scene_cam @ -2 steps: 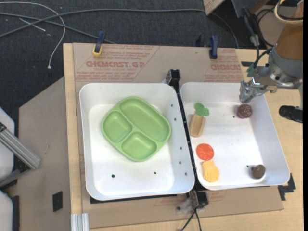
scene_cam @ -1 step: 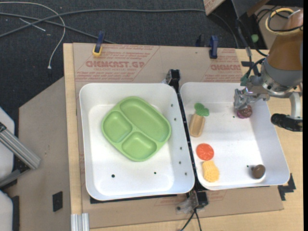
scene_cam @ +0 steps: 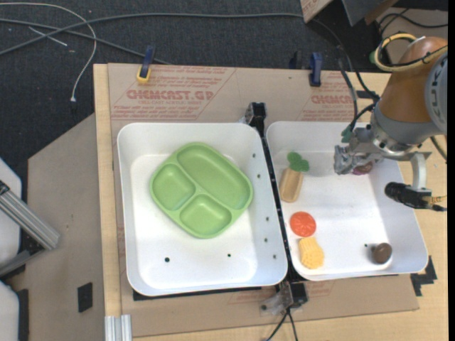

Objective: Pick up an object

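- Camera view, left side: left bin point(scene_cam: 135, 212) given over to a green divided plate point(scene_cam: 201, 189), lying flat and slightly turned near the middle, well apart from the arm and probably not the target now.
- Right side: right bin point(scene_cam: 348, 219) carrying the small pickable pieces, mostly strung along its left wall.
  - Far to near: a green piece point(scene_cam: 298, 163) touching the top of a tan block point(scene_cam: 290, 185), then an orange-red disc point(scene_cam: 303, 224), then a yellow lump point(scene_cam: 311, 253) just beside the disc.
  - Off alone in the near right corner, a small brown object point(scene_cam: 382, 252).
- Far right: gripper point(scene_cam: 353, 158) lowered over the far part of the right bin, reaching in from the right, to the right of the green piece and apart from it.
- Cannot tell whether open or closed; something dark reddish at the tip, too blurred to name, so no claim of a hold.
- Judged as an early reach or descent: nothing seen lifted, every piece resting on the bin floor.
- Likely nearest candidates the green piece and tan block; being in contact, apt to shift together if nudged, and close to the wall, leaving little room on that side.
- Bins butted side by side on a board point(scene_cam: 185, 94) pinned by blue clamps point(scene_cam: 147, 62) at the far edge, presumably to stop sliding.
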